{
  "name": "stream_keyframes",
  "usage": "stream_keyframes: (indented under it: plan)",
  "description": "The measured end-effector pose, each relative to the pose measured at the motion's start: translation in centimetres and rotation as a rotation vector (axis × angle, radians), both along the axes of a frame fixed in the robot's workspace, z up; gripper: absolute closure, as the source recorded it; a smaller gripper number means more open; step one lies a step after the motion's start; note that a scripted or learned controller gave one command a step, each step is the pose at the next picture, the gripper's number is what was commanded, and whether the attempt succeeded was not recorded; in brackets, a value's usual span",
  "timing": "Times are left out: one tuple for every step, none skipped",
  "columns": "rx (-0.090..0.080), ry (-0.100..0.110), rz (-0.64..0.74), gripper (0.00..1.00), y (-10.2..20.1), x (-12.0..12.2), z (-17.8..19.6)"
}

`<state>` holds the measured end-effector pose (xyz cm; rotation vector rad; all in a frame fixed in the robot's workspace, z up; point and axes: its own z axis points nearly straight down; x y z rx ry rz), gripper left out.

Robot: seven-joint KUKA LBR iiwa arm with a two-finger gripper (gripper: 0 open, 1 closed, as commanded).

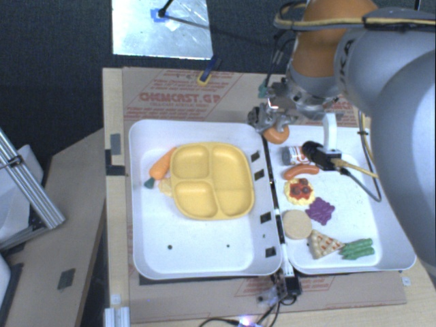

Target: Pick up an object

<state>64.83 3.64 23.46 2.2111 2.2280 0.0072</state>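
Jaws (276, 129) pinch orange food piece (277, 135); yellow tray (208, 180) fills left bin (146, 247).

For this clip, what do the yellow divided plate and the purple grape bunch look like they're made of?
The yellow divided plate looks like moulded plastic with a smooth, slightly matte finish: uniform colour, rounded compartment ridges and soft highlights. The purple grape bunch appears to be toy plastic or rubber: flat, even purple and a lumpy moulded shape. Which of the two is hard to tell at this resolution.

Bench (82, 182): tan top, at a slant.
Cardboard sheet (177, 94): red print, flat on bench.
White bins (197, 261): two, side by side on cardboard.
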Motion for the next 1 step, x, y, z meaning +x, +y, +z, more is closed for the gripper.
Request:
stream_keyframes:
  plan:
    - [-0.002,0.004,-0.003,1.0,1.13,0.41,-1.3]
